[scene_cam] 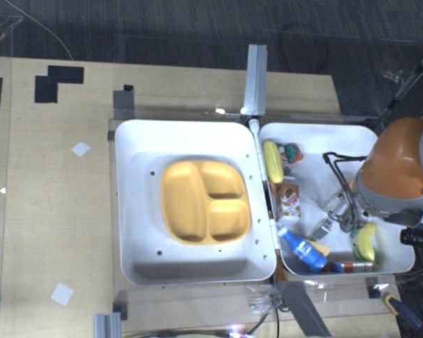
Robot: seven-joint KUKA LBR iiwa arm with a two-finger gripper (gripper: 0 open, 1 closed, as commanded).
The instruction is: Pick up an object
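1. Camera view: arm [398,171] is over the right bin [317,134], wrist low, gripper [336,217] down among the clutter near the bin's front half.
2. Tool state: can't tell how far open it is, and nothing visibly held. Wrist and cables block it.
3. Step, my read: descent or approach for a grasp, pick not made.
4. Nearest candidates: blue bottle [303,251] just front-left of the tool, small banana [366,241] just to its right.
5. Bottle lies flat, long axis diagonal, from upper-left to lower-right in frame. Banana long axis runs roughly near-far.
6. Corn cob [272,160] lies along the left wall, also near-far.
7. Next move needs jaws set across the chosen item's long axis, then close and lift straight up, clear of the neighbours.
8. Left bin [137,189] holds a yellow divided tray [204,201], untouched.
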